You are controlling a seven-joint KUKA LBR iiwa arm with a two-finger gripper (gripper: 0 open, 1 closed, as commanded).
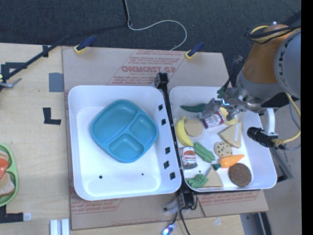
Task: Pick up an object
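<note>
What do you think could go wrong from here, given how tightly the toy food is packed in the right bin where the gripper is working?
1. The gripper sits over a small labelled packet that touches neighbouring pieces, so closing may catch two items or nudge the packet aside.
2. The banana and round cookie lie close by; a descent could knock them.
3. The divided blue plate fills much of the left bin, so a drop there may land askew.
</note>
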